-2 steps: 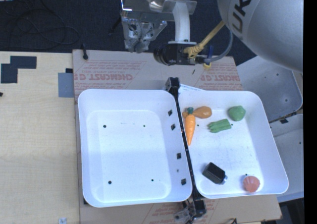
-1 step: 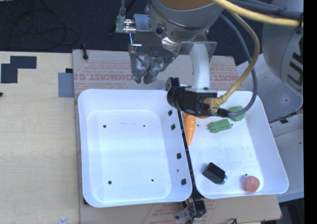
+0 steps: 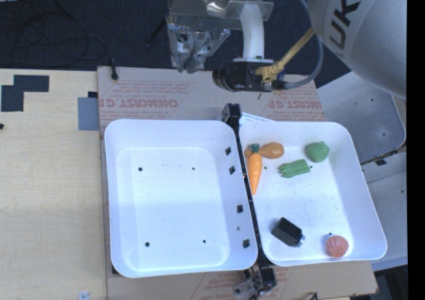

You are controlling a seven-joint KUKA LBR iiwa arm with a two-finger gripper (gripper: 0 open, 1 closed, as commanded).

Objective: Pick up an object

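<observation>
From the camera view, the end effector (image 3: 192,60) hangs above the far edge of the surface (image 3: 46,179), beyond both bins, its metal fingers pointing down; nothing sits between them, though whether they are spread or closed cannot be told from this angle. Below and toward the viewer from it lies the left bin (image 3: 119,139), a shallow glossy white tray with rounded corners. The right bin (image 3: 358,179) sits to the right of that, well apart from the end effector, and holds the objects. Nearest the end effector is a tapered orange carrot (image 3: 254,172) with a green top, touching a rounded orange lump (image 3: 271,150). Farther right lie a ridged green piece (image 3: 293,168) and a smooth green blob (image 3: 317,151). Farthest away rest a matte black block (image 3: 287,231) and a round pinkish-red ball (image 3: 337,245).
</observation>
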